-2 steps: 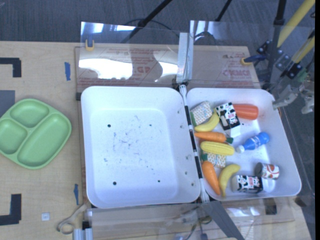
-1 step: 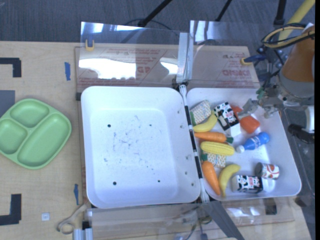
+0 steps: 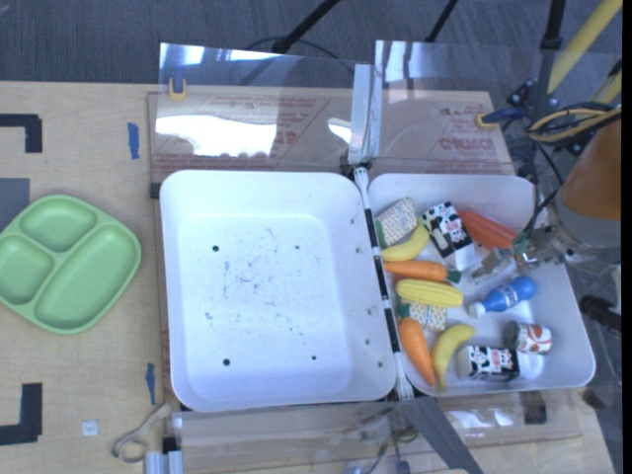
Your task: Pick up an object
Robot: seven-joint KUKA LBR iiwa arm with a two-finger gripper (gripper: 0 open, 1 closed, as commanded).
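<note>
The right bin holds several toy foods. Among them are a black-and-white cow-patterned carton, a long orange piece, a corn cob and a blue bottle. There are also two bananas, two carrots, a second cow-patterned carton and a red-and-white can. My gripper reaches in from the right, low in the right bin. It sits just above the blue bottle and right of the first carton, below the orange piece. Nothing is visibly held.
The left bin is white with faint blue marks. A green divided plate lies on the bench at far left. Clear plastic walls stand behind both bins. Cables and a yellow pole crowd the back right.
</note>
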